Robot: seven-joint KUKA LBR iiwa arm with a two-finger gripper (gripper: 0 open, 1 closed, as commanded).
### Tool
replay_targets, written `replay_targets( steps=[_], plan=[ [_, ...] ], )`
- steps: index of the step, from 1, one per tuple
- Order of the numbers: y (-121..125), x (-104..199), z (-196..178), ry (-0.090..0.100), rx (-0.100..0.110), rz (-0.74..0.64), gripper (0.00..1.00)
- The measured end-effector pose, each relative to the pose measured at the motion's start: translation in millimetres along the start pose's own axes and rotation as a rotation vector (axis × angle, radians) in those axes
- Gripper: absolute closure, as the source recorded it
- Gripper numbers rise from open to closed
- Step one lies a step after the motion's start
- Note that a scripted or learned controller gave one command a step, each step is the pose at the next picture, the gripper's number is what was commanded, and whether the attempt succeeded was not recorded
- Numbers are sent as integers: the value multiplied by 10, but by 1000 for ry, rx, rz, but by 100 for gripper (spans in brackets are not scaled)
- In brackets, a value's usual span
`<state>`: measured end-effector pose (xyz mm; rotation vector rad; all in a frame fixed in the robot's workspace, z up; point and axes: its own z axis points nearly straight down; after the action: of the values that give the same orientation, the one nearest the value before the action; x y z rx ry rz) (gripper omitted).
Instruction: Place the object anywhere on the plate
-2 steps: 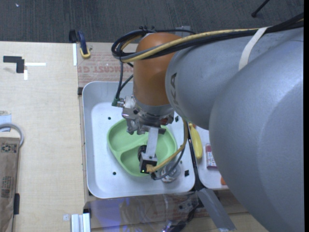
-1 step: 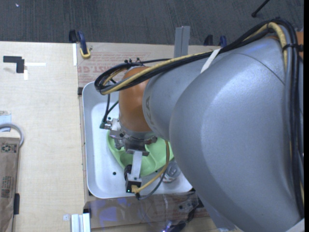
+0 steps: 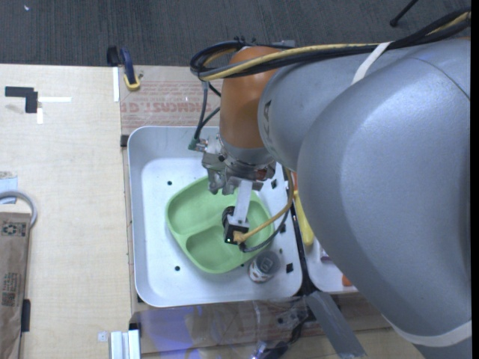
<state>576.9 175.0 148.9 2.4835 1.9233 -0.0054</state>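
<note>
**Clerk:** Entry 1, containers and contents?

**Arm:** 2 shallow white bins. The left bin (image 3: 150,275) holds 1 green divided plate (image 3: 196,226). It also holds 1 small round grey object (image 3: 262,266), on the bin floor at the plate's near rim, toward the view's right. Whether it touches that rim I cannot tell. The right bin (image 3: 318,275) lies mostly under my arm, and a speck of orange (image 3: 346,280) shows in it.

**Clerk:** Entry 2, your gripper?

**Arm:** My gripper (image 3: 223,187) hangs over the far part of the plate, close above it. Spread or closed: I cannot tell from this slant.

**Clerk:** Entry 3, writing?

**Arm:** There are red block letters on the brown strip (image 3: 168,99) beyond the left bin, upside down and not legible to me. 1 brown paper bag (image 3: 13,264) at the bench's left edge bears a recycling mark, its print too small to read.
</note>
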Motion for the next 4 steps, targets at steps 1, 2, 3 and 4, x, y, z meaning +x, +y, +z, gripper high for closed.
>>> replay_targets(
  steps=[1,2,3,4],
  plan=[
    [107,62,75,0,1,104,100],
    [-19,337,-230,-1,1,214,100],
    [-239,-435,50,-1,4,40,100],
    [-48,538,-227,0,1,138,100]
  ],
)
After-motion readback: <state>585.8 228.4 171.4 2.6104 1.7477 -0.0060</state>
